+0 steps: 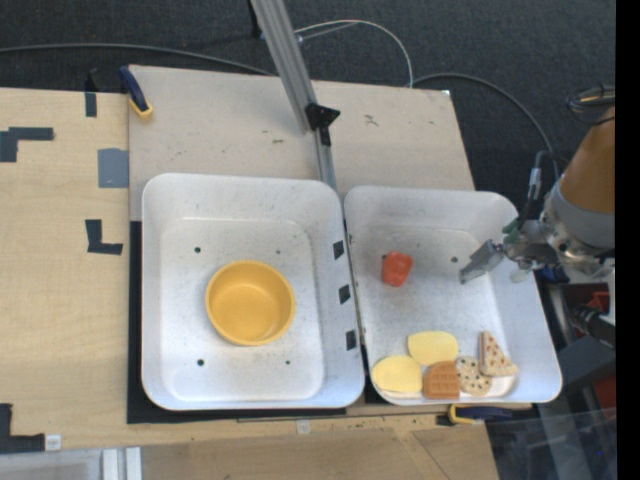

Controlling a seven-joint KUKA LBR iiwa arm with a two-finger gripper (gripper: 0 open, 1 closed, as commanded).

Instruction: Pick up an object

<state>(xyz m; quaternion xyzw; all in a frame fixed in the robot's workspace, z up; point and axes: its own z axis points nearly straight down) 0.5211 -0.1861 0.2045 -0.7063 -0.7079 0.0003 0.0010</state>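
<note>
— Yellow and tan pieces crowd the near edge of the right bin (pixel 520 218): two yellow discs (pixel 415 361), an orange waffle square (pixel 441 380), a speckled cookie (pixel 468 375) and a cracker wedge (pixel 493 355), all touching or just beside one another.
— And the red object (pixel 397 269)?
— It sits alone further up that bin, near its left wall, well apart from the end effector (pixel 482 260), which hangs by the right wall holding nothing; whether its fingers are wide or narrow I cannot tell.
— The left bin (pixel 160 208)?
— A yellow bowl (pixel 250 302), upright, at the middle.
— Beyond them?
— Pale desk (pixel 220 118), a slanting metal pole (pixel 285 43), a blue and yellow clamp (pixel 135 90) at the far left corner, then dark carpet (pixel 480 18) with cables (pixel 380 38).
</note>
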